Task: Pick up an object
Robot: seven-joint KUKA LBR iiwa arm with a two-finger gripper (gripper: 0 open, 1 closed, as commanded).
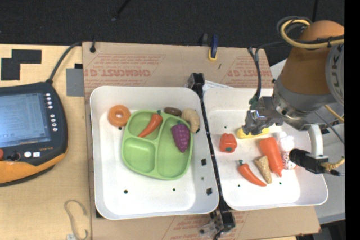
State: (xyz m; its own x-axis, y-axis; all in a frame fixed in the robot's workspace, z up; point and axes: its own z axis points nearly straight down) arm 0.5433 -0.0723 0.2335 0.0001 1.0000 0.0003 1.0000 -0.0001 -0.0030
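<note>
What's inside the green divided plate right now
On the green plate: an orange chili pepper and purple grapes. Its lower compartments look bare. Nothing covers it.

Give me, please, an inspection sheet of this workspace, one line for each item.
Surface: two white bins, left bin and right bin, on cardboard.
Job's things: right bin holds red pepper, chili, carrot, yellow piece, cone-shaped piece.
Clutter: left bin holds green divided plate with a chili and grapes; donut and a tan piece beside it.
Grippers: gripper over the yellow piece; fingers unclear.
Cables: black cable to the pendant; cables on the dark floor.
Surroundings: teach pendant at left.
</note>
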